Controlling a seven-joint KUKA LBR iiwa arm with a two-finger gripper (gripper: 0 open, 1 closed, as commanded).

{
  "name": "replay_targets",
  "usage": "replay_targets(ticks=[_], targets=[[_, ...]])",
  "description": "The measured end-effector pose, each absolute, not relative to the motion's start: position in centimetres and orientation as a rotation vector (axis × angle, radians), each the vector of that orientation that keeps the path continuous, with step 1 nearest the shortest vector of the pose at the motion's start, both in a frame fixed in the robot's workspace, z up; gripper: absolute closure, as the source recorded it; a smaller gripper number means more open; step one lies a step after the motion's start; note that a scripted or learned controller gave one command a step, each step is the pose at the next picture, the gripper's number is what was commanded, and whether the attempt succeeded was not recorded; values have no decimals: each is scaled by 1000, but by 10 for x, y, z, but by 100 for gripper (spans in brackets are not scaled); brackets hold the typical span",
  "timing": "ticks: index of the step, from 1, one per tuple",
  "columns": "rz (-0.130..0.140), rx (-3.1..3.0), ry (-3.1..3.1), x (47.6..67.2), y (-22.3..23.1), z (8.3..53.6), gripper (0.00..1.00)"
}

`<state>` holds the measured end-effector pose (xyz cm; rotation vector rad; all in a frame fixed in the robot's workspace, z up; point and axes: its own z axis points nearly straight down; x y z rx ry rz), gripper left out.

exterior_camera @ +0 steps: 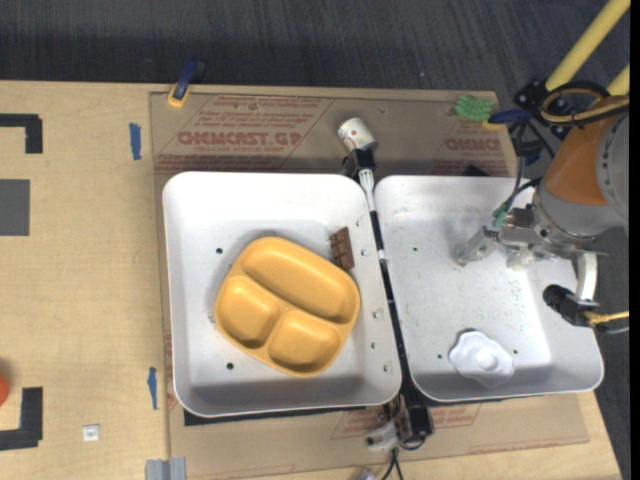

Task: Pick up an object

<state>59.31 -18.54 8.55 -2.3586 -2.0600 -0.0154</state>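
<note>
Reaching in from the right, the grey arm with its orange band hangs over the right bin (560, 368), its gripper (500, 250) near that bin's far-right part — whether the claw is spread or pressed together, I cannot tell. A small white object (481, 355) lies near the right bin's front edge, apart from the gripper. A yellow divided tray (288, 304) sits upside down in the middle of the left bin (190, 268), a small brown block (341, 249) touching its far-right rim.
</note>
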Motion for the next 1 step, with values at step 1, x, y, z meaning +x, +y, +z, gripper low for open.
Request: replay_targets(ticks=[1], targets=[[-10,-2205,-2216,668,-187,85,0]])
